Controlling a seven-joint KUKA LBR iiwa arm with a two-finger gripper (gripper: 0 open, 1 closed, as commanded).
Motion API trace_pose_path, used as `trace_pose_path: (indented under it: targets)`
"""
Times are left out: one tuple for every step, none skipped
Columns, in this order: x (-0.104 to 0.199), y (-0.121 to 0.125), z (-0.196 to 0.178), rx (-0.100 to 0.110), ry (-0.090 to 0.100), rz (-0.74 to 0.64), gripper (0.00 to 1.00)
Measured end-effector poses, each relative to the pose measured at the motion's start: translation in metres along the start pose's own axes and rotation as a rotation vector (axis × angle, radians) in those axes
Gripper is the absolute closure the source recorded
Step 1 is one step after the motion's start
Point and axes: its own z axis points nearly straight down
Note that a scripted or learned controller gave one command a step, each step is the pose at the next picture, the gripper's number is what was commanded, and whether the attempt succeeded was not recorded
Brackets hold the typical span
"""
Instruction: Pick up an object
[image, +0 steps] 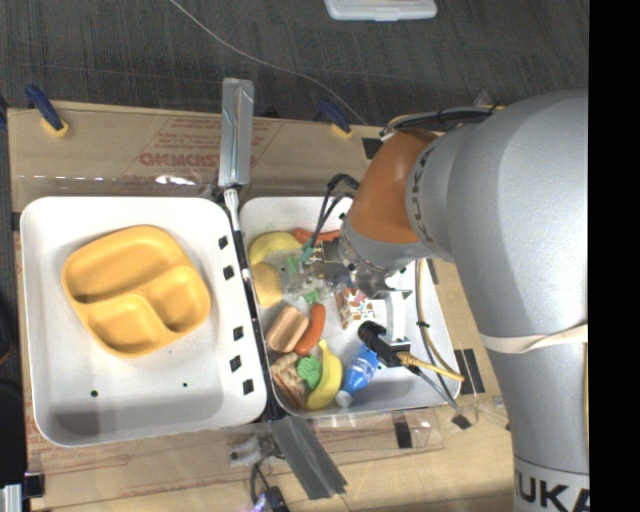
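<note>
At the front edge of the worktop (100, 150), low in the right bin (405, 398): a blue bottle (360, 371), just beside a yellow banana (328, 378) curled around a green piece (309, 369). At that bin's front left corner, a tan waffle-like piece (286, 378).

Just behind these, a hot-dog bun (286, 326) and an orange sausage (316, 324), side by side and touching. To their right, a small printed packet (350, 305).

About level with these, in the left bin (130, 395) and well apart from the heap: a yellow divided tray (135, 290), lying flat near the middle.

Further back, low over the middle of the right bin's heap: the gripper (312, 268), carried by the grey arm (500, 200) reaching in from the worktop's right edge. Impossible to tell how far open, or whether closed on anything. Right beside the gripper, something green (298, 262), partly hidden.

Behind that, toward the right bin's back left corner, a yellow pear-like fruit (272, 250). Next to the fruit, near the back wall, an orange carrot (312, 237).
</note>
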Motion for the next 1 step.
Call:
trace_pose_path:
  targets:
    - [0.0873,0.0557,-0.0842,-0.01,0.001,0.18,1.0]
